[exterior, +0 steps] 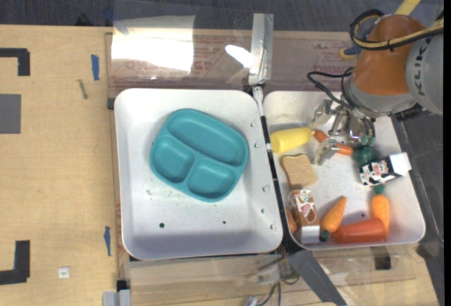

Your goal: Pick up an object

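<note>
Over right bin, gripper low amid crowded toys; fingers' state unclear. Risk: nudging yellow piece or bread slice, missed grasp.

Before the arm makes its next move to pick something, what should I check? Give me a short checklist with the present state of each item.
1. Hand is over the right bin: ok.
2. Something is between its fingers: cannot tell.
3. Yellow toy beside the hand lies free: ok.
4. Bread slice is uncovered: ok.
5. Carrot has space around it: not ok, it touches the red toy.
6. Teal plate lies flat in the left bin: ok.
</note>
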Robot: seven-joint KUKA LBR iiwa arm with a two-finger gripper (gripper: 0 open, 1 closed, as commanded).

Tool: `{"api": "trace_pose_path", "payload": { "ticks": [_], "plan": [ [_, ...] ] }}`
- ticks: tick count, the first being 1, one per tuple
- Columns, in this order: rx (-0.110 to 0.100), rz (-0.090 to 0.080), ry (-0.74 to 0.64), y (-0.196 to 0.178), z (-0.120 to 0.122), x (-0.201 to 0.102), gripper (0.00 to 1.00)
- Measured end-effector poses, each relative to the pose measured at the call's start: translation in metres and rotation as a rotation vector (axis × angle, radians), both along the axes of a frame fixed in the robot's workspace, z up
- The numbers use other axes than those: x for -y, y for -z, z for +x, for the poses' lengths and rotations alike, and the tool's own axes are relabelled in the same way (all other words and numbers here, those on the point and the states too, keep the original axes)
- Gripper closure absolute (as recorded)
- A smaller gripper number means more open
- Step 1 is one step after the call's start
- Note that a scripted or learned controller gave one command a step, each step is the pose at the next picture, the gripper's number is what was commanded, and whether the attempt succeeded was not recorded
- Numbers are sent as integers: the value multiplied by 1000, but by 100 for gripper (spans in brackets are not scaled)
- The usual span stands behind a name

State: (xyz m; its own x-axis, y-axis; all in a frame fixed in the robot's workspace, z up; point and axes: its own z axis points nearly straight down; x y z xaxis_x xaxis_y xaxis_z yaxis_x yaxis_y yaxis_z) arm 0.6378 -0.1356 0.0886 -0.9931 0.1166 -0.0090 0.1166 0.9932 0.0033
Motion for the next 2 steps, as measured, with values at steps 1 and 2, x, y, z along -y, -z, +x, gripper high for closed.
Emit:
{"api": "trace_pose_path", "payload": {
  "ticks": [1, 2],
  "plan": [
    [0, -6, -54, 1, -7, 74, 0],
    [-3, -3, -148, 1, 2, 86, 0]
  ]
}}
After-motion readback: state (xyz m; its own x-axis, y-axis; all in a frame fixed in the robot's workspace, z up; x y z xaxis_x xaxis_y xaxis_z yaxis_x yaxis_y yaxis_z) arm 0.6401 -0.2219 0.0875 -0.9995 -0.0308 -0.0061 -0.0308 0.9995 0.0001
